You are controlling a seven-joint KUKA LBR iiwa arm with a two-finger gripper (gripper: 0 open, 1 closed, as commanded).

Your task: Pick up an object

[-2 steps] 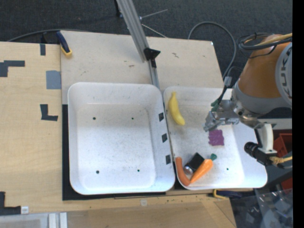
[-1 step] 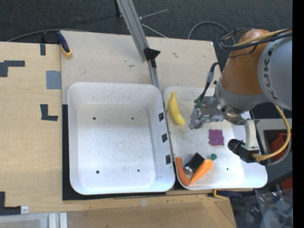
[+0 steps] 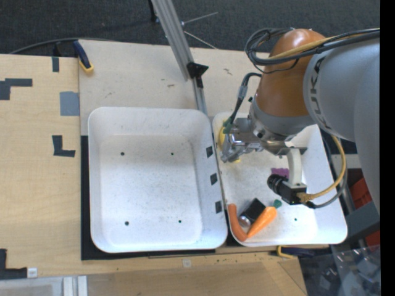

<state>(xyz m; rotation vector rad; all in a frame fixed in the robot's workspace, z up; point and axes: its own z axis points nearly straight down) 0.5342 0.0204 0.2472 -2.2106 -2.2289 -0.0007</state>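
Where bins meet, end effector (image 3: 231, 145) above right bin (image 3: 321, 230).

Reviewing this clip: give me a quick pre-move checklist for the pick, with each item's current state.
1. Pickable things in the right bin: ok, an orange carrot-shaped piece, a black block and a purple object lie there.
2. Gripper over the right bin: ok, near its left wall.
3. Gripper above a target: not ok, the things lie nearer the front.
4. Finger state: cannot tell.
5. Something held: cannot tell.

Orange carrot-like pieces (image 3: 254, 222) and a black block (image 3: 251, 212) — clustered in the right bin's (image 3: 321, 227) near corner.
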